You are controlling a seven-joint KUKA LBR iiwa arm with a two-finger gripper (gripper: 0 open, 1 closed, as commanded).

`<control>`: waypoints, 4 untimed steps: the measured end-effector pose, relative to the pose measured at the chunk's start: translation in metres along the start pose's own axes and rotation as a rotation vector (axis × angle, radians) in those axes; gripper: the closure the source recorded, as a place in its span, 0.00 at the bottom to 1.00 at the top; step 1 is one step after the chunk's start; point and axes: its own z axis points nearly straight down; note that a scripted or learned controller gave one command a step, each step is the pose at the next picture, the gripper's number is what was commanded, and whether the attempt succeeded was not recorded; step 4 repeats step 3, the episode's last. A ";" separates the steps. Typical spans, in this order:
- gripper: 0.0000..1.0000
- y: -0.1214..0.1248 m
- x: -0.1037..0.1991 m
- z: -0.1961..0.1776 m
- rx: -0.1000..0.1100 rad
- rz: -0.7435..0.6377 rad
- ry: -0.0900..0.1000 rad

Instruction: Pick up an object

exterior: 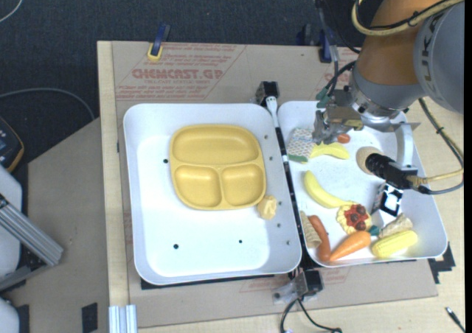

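Small banana point(330, 152): yellow, curved, lying in the right bin point(435, 214), directly below the claw point(324, 132) and touching or nearly touching its tips; whether it sits between them cannot be told. Claw: lowered into the upper left part of the right bin, its opening not readable from this view. Cloth scrap point(299, 144): pale with green spots, just left of the claw against the bin's left wall. Large banana point(322, 191): 1 piece, below the claw, apart from the small one. Carrot point(346, 246): orange, well below the claw, near the bin's lower edge, beside a reddish sausage point(317, 228) to its left. Corn cob point(395, 243): yellow, lower right of the claw. Berry cluster point(354, 216): red and yellow, between the large banana and the corn. Left bin point(147, 177): holds 1 yellow tray point(217, 165) with 3 compartments, well left of the claw, and a pale lump point(268, 208) at the tray's lower right corner.
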 end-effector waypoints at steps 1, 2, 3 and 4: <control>1.00 0.006 0.056 -0.004 -0.001 -0.001 0.001; 1.00 0.010 0.063 0.006 0.003 0.004 -0.001; 1.00 0.021 0.069 -0.007 -0.002 0.004 -0.001; 1.00 0.021 0.069 -0.007 -0.002 0.004 -0.001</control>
